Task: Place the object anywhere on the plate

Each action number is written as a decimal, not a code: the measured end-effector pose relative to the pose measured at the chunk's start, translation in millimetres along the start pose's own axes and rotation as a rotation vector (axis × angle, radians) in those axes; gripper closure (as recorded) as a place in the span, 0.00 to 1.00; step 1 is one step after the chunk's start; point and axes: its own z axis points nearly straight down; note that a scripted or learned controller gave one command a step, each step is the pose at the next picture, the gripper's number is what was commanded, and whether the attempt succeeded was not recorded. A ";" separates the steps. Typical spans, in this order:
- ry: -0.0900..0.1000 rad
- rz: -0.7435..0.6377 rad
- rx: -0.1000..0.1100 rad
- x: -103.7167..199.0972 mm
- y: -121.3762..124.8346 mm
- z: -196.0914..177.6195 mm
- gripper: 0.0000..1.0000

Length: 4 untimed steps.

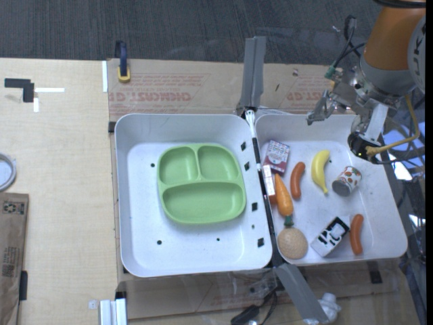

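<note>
A green three-compartment plate lies in the left bin, with nothing on it. My gripper hangs over the back edge of the right bin, above and apart from the objects there. Below it lie a yellow banana, a red sausage, a maroon packet, an orange carrot and a small patterned cup on its side. Nothing shows in the gripper.
Nearer the front of the right bin lie a round tan bun, a black-and-white box and a second red sausage. A grey divider post rises between the bins. Cardboard covers the bench behind them.
</note>
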 end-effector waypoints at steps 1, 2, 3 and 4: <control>0.000 -0.134 0.001 101.9 -4.5 22.1 0.00; -0.001 -0.025 0.002 178.5 -41.9 64.9 0.00; -0.001 -0.029 0.003 167.5 -141.6 117.8 0.00; -0.001 -0.029 0.003 167.3 -141.3 117.7 0.00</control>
